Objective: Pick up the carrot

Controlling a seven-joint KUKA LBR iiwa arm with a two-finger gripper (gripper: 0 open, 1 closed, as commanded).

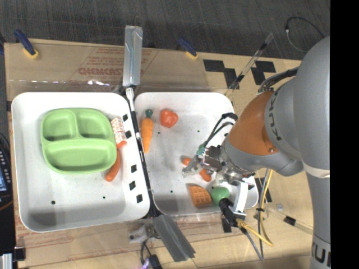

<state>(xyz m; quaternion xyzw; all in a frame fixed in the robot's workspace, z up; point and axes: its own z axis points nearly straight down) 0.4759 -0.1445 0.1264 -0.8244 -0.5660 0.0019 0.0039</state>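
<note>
The carrot (147, 134), orange with a small green top, lies lengthwise against the left wall of the right bin (185, 102). My gripper (195, 164) hangs low over the middle of that bin, to the right of the carrot and below it in the picture, well apart from it. A small orange piece (185, 161) sits right at the gripper's tip, and another orange-red piece (205, 176) lies just under it. The arm's grey and orange wrist (252, 136) covers the bin's right side.
A red tomato-like toy (168, 117) lies near the carrot's top. A waffle-patterned piece (199, 195) and a green toy (220, 195) sit by the right bin's front wall. The left bin (22, 167) holds a green divided tray (77, 140), a small packet (118, 129) and an orange-red sausage (114, 170).
</note>
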